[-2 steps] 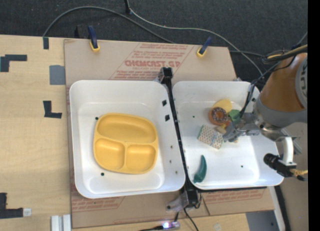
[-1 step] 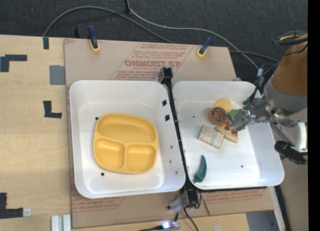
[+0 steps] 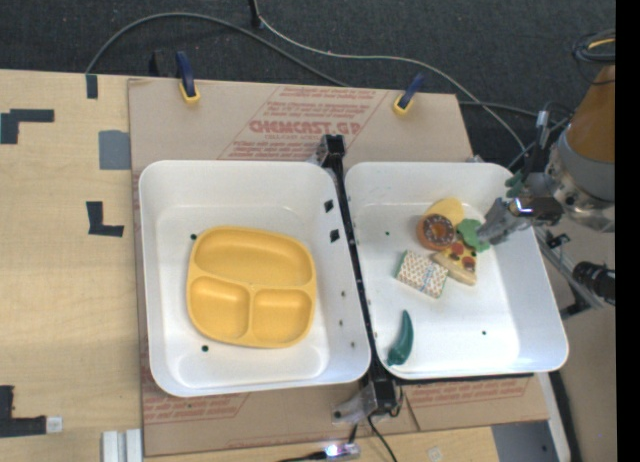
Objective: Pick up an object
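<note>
Camera view: the gripper [image 3: 492, 231] hovers beside the toy pizza slice [image 3: 461, 262] – I cannot tell its opening or whether it holds anything. The slice looks light, stiff, smooth – likely best pinched across its 2 long edges.

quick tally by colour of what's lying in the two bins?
Yellow: 2, the yellow three-compartment plastic tray and a yellow rounded toy
Brown: 1, the brown ring-shaped donut toy
Multicolour: 1, the pizza-slice toy with red and green toppings
Beige: 1, the beige patterned square cracker toy
Green: 1, the dark green curved pepper-like toy
Total: 6
</note>
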{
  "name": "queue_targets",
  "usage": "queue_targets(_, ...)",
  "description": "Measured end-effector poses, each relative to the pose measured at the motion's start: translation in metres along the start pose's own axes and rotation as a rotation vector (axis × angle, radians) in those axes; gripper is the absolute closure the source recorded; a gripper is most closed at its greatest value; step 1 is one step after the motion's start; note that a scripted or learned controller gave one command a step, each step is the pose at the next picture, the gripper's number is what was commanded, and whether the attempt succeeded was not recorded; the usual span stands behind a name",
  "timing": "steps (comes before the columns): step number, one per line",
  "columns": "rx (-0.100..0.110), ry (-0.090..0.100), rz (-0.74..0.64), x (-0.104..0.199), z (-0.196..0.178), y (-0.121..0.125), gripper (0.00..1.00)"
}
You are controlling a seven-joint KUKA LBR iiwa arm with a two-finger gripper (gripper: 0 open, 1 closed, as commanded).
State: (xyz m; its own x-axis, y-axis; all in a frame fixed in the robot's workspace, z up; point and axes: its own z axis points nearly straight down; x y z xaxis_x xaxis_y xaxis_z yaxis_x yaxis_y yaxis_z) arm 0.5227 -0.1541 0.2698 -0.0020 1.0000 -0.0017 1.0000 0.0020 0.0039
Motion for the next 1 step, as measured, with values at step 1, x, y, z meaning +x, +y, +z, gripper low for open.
queue_targets(1, 0.005, 0.002, -0.003, 0.0413, 0.0071, 0.0090, 1.00)
